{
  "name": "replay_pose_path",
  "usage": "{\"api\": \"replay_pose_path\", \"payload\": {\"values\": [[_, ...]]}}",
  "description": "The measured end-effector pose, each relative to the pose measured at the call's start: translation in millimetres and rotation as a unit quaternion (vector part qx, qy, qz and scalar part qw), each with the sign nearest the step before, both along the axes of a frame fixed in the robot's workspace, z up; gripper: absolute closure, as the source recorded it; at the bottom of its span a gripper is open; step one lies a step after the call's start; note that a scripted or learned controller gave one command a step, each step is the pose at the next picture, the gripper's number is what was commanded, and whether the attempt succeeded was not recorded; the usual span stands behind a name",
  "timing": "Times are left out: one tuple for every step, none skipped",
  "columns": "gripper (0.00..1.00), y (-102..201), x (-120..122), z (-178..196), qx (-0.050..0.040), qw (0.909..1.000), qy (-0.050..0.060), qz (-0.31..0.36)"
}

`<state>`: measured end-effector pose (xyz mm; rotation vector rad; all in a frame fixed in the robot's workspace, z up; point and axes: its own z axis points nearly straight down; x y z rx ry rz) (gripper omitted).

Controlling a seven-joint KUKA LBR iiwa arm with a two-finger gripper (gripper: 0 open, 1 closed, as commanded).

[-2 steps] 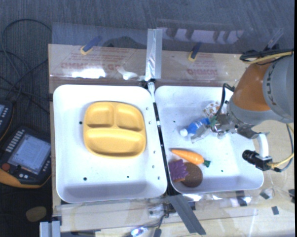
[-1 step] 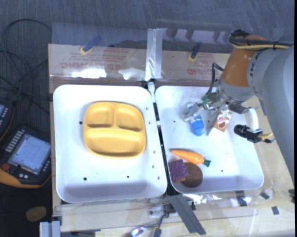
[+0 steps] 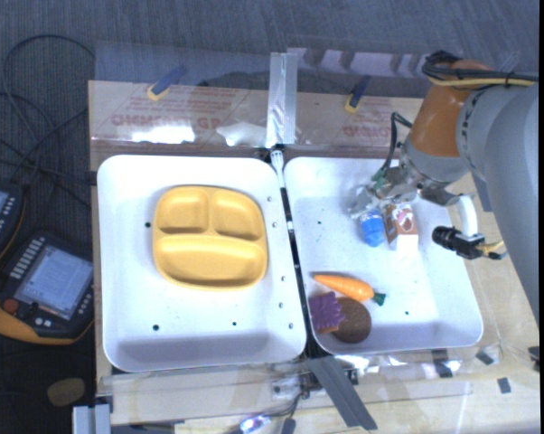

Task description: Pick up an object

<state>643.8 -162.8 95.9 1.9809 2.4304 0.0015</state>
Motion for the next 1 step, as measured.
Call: {"api": "replay_pose_path", "payload": {"values": [[1.00,44.8,17.3,84.8,0.0011,1.0000,0.005,-0.002]]}}
